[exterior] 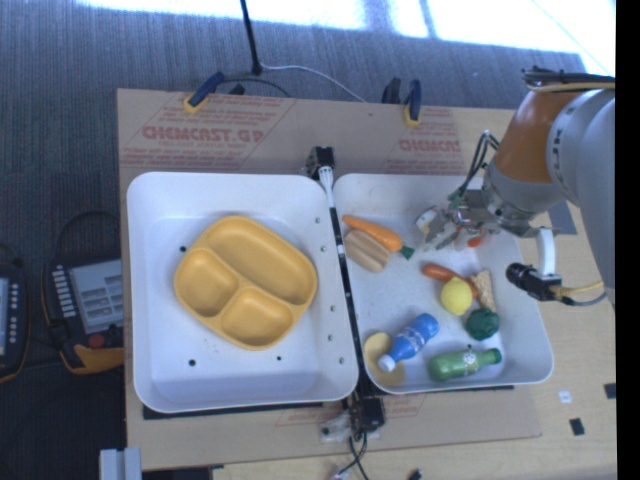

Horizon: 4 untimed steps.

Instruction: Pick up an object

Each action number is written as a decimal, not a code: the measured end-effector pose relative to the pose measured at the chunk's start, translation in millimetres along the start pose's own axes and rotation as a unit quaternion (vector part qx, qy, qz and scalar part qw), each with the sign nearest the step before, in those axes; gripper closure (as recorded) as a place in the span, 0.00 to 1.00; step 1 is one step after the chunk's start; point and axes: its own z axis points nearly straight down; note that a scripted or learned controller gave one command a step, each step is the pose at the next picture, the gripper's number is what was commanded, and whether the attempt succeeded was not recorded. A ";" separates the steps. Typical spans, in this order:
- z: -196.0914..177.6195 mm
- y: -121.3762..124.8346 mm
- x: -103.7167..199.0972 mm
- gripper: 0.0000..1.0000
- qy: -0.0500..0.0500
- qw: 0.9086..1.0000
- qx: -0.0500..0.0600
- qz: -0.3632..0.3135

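Green bottle (pixel 464 362) and blue bottle (pixel 412 338) crowd the right bin (pixel 530 368) — claw (pixel 455 224) grip state cannot be told; a neighbour could be nudged, the grasp missed

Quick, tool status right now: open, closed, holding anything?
Tool: low over the right bin, upper part; open or closed cannot be told.

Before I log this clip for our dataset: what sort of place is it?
Probably a robotics lab bench: a board clamped over carpet, two white bins, toy food for picking, and electronics on the floor.
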 end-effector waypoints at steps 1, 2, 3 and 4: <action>0.1 -0.1 0.0 0.00 0.000 1.000 0.000 0.000; 10.8 29.6 -18.0 0.00 0.002 1.000 0.000 -0.001; 1.8 28.6 -17.8 1.00 0.002 1.000 0.003 -0.002; -159.0 -5.2 47.9 1.00 0.001 1.000 -0.001 0.000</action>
